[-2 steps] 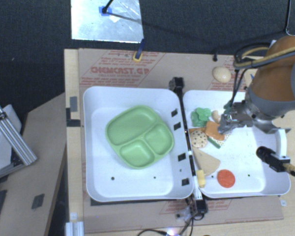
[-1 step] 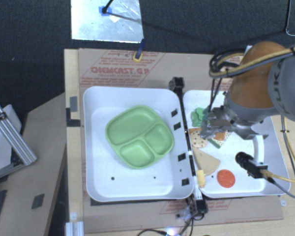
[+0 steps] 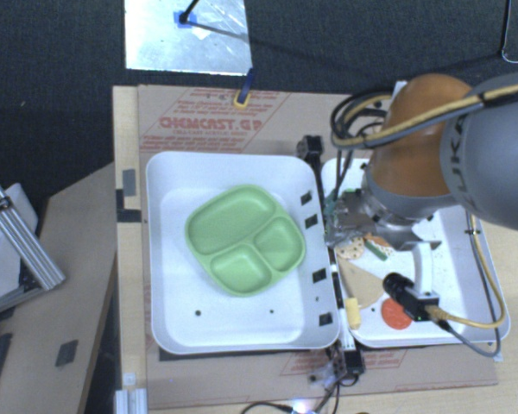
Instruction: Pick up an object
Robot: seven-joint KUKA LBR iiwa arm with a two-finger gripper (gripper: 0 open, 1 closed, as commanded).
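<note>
Hidden: the arm (image 3: 453, 158), grey with an orange band, is reaching in from the right and covering most of the right bin (image 3: 485, 317), so much of what lies inside it is screened.
Cut off: the arm's upper part is running out of the picture at the right edge.
Hard to make out: small objects are crowding together just below the wrist; a round speckled piece (image 3: 352, 249) and a reddish-green piece (image 3: 379, 247) are lying side by side, their identity unclear.
Claw: the gripper (image 3: 345, 222) is hanging low over the right bin's left side, next to the divider (whether it is released or clenched cannot be told, and nothing is seen held).
Task objects: an orange-red disc (image 3: 397, 316) is lying near the right bin's front edge, and a small yellow piece (image 3: 353, 312) is sitting beside the divider.
Left bin: the left bin (image 3: 177, 317) is holding a green divided plate (image 3: 245, 239) lying flat near its centre.
</note>
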